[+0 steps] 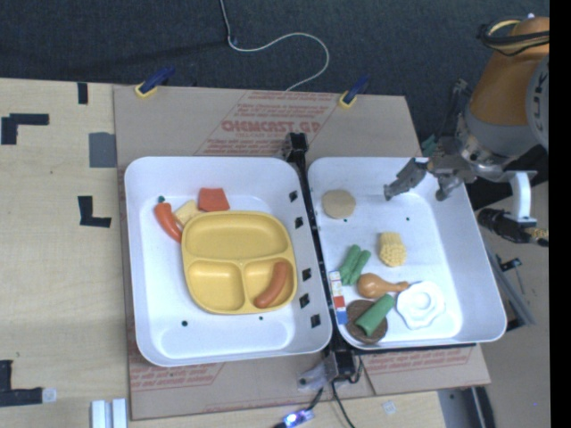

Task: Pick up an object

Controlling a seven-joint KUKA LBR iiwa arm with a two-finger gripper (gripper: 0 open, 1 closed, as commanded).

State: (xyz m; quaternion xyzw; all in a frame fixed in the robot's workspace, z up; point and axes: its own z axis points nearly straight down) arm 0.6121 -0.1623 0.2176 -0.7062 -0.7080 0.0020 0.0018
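Observation:
My gripper [419,184] hangs over the back right part of the right bin [464,248], open, with nothing between its two dark fingers. The fingers spread apart above the white floor. A round tan cookie [338,204] lies to its left. Further forward lie a yellow corn piece [391,249], green beans [353,263], a chicken drumstick [379,284], a fried egg [419,303] and a brown patty with a green piece on it [368,317]. A small red, white and blue stick [337,297] lies by the divider.
The left bin [152,266] holds a yellow divided plate [234,261] with a sausage [275,284] in one compartment. Behind the plate lie a carrot [167,220] and a red-orange block [212,200]. A white cable [268,34] runs behind the bins.

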